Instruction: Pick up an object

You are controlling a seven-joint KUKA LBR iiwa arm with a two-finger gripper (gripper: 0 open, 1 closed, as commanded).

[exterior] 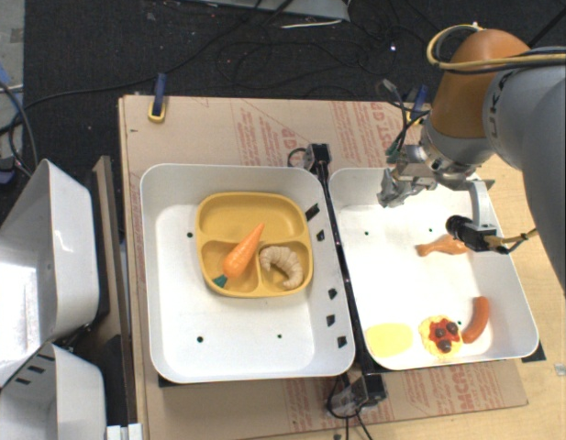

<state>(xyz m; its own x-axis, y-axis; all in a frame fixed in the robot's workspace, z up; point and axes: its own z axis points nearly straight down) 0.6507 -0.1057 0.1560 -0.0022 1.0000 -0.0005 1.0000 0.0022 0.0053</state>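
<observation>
Toy foods lie scattered in the right bin (516, 287): an orange chicken drumstick (441, 246), a sausage (476, 319), a small pizza (439, 332) and a yellow disc (388, 339). Over that bin's far left corner hovers the gripper (396, 191), grasping nothing; whether it is released or clenched cannot be told.

Bench (264, 126) w/ cardboard top carries 2 white bins (172, 337) (374, 236) side by side.

Dark cable-strewn floor (72, 35), cardboard-topped bench (237, 126)
</observation>
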